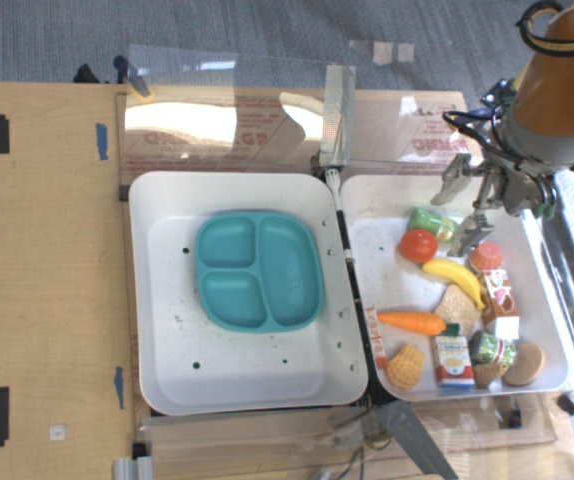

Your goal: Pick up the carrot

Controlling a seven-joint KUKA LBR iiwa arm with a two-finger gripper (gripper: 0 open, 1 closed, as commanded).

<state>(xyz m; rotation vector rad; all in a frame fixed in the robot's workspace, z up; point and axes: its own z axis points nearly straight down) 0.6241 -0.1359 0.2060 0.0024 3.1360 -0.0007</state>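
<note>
The carrot [413, 321] is orange and lies on its side in the right bin [382, 230], near the middle of its floor, with its tip pointing left. My gripper [472, 211] hangs over the back of that bin, above the green and red toys. Its fingers [454, 182] are spread apart with nothing between them. The carrot lies well in front of the gripper and a little to its left.
Around the carrot lie a tomato [419, 246], a banana [454, 277], a corn cob [404, 366], a juice carton [453, 359] and several other toy foods. The left bin [157, 268] holds a teal divided plate [260, 271]. A clear wall stands behind both bins.
</note>
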